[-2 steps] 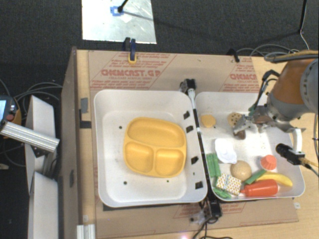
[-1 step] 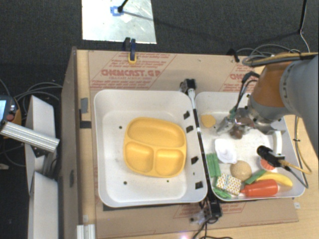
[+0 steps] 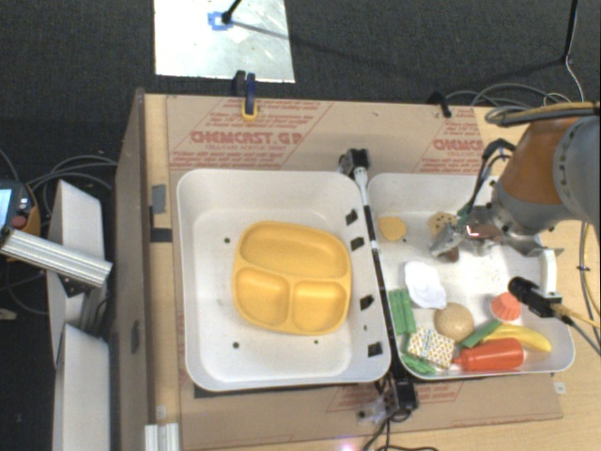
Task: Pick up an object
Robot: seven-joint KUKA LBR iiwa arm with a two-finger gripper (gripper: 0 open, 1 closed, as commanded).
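The arm (image 3: 554, 172) reaches over the right bin (image 3: 563, 355), its gripper (image 3: 449, 244) low near the bin's far wall beside a cookie (image 3: 439, 222); any pick should come straight down on a single item such as the white cloth (image 3: 425, 287) at the bin's middle. Whether the pincer is wide or narrow cannot be told, and the toys heaped along the bin's near wall overlap and blur together.

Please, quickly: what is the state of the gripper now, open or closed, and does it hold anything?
Gripper: low over the right bin, near a cookie; open or closed cannot be told.
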